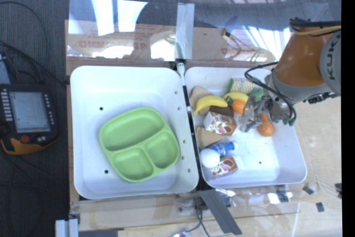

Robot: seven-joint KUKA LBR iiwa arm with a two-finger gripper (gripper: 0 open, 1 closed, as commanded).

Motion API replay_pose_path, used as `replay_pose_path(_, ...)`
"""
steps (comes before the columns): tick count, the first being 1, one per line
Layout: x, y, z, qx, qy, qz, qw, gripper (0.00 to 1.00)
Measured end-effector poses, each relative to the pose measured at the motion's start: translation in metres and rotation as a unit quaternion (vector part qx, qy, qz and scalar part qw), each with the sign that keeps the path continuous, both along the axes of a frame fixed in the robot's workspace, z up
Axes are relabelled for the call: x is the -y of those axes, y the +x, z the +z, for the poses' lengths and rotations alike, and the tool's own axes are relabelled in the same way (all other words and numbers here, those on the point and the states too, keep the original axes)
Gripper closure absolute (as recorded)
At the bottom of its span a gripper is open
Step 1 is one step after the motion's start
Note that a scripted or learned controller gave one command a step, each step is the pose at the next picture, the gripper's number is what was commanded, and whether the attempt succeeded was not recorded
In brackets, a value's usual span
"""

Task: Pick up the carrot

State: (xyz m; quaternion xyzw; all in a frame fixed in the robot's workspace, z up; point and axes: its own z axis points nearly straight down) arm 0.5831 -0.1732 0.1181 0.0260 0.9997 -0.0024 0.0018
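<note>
- The gripper [256,114] hangs low in the right bin [288,166], just right of the banana [211,102].
- An orange carrot [265,127] lies just right of the gripper.
- A green divided plate [140,143] sits in the left bin [89,86], well left of the banana.

two bins sit side by side. in the left bin [89,86] lies a divided plate [140,143]. in the right bin [285,166], a banana [211,102] lies at the left, the gripper [256,115] to its right, a carrot [266,127] just right of the gripper, and a bottle [215,153] nearer the front.
</note>
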Motion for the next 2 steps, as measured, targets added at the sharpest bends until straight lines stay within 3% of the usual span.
replay_pose_path(1,-0.071,0.008,0.121,0.006,0.0023,-0.059,0.9982,1.0)
replay_pose_path(2,-0.095,-0.069,0.133,0.0,0.0025,-0.128,0.9918,1.0)
